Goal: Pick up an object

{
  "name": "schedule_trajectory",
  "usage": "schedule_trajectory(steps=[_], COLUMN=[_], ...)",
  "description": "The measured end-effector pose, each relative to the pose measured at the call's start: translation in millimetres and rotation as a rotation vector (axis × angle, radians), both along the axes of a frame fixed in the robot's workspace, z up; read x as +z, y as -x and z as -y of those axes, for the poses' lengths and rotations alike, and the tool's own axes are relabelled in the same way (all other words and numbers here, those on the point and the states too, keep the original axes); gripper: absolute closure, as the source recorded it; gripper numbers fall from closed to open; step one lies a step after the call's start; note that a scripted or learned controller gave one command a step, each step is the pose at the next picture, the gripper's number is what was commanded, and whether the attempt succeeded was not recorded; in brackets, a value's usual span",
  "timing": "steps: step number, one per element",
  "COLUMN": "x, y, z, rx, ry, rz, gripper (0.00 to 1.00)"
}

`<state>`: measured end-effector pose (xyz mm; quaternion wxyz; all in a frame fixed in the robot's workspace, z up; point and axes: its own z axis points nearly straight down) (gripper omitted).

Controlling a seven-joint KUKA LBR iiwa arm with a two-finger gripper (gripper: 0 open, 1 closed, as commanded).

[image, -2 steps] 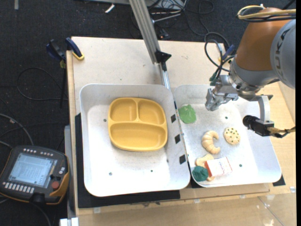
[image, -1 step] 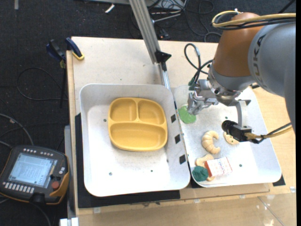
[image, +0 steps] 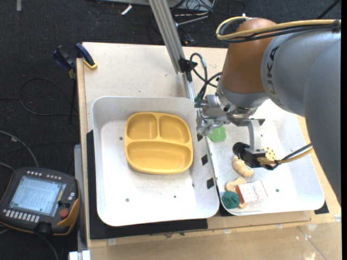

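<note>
so this looks like the approach part of a pick, with nothing lifted yet as far as i can judge. the end effector [image: 206, 124] sits low over the inner edge of the right bin [image: 295, 184], right by the ridge [image: 212, 171] where it meets the left bin [image: 108, 191]. the nearest candidate is a small green thing [image: 218, 135] lying on the bin floor just beside it, partly tucked under the wrist. can't tell if the end effector is released or clenched, since the wrist body covers it from this angle, and i see nothing clearly caught in it. my guess is the next move needs a small shift toward the green thing and away from the ridge, then a straight drop and a close. the room is tight on that side because the ridge is basically touching distance, and a slanted metal pole [image: 171, 31] stands just behind the wrist. further along the right bin there's a cream peanut-shaped piece [image: 242, 168], and a red-and-white box [image: 252, 191] touching a teal lump [image: 231, 199] near the front rim. they're bunched together, so going for any of them risks nudging a neighbour. the left bin has way more open floor, just a yellow divided plate [image: 159, 143] sitting flat in the middle, well apart from its walls. the desk [image: 124, 69] behind the bins is bare.
</note>
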<state>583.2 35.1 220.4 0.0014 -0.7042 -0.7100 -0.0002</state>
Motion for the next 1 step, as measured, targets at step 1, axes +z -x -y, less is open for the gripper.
schedule_trajectory(steps=[1], x=[-2.3], y=[10.6], z=[-58.6], rx=[0.001], ry=[0.000], rz=[0.000], gripper=[1.00])
